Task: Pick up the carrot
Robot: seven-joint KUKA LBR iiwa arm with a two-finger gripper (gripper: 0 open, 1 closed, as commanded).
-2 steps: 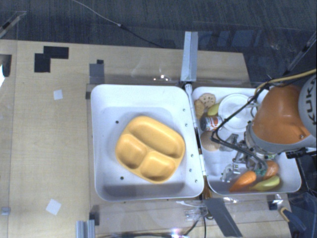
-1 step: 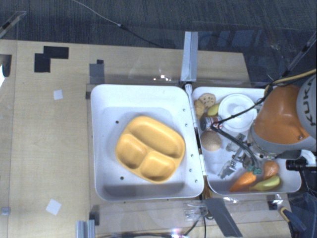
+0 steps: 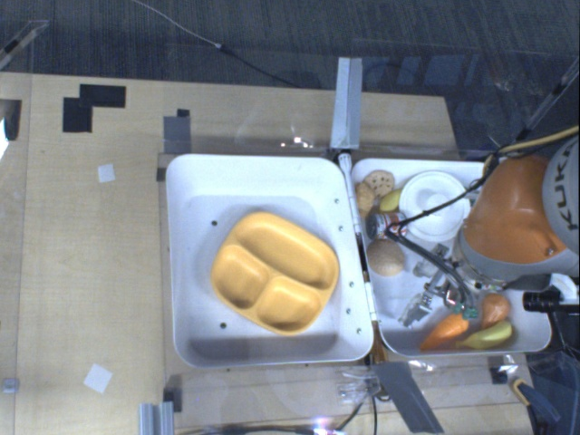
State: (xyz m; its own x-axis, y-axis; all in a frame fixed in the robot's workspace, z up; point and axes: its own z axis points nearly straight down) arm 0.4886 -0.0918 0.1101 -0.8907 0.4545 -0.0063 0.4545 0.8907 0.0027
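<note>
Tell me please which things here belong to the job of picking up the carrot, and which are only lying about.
Belong to the job:
- carrot, in the right bin near its front edge
- pincer, just left of the carrot

Only lying about:
- yellow divided plate in the left bin
- cookie
- white cup
- banana
- brown round item
</note>
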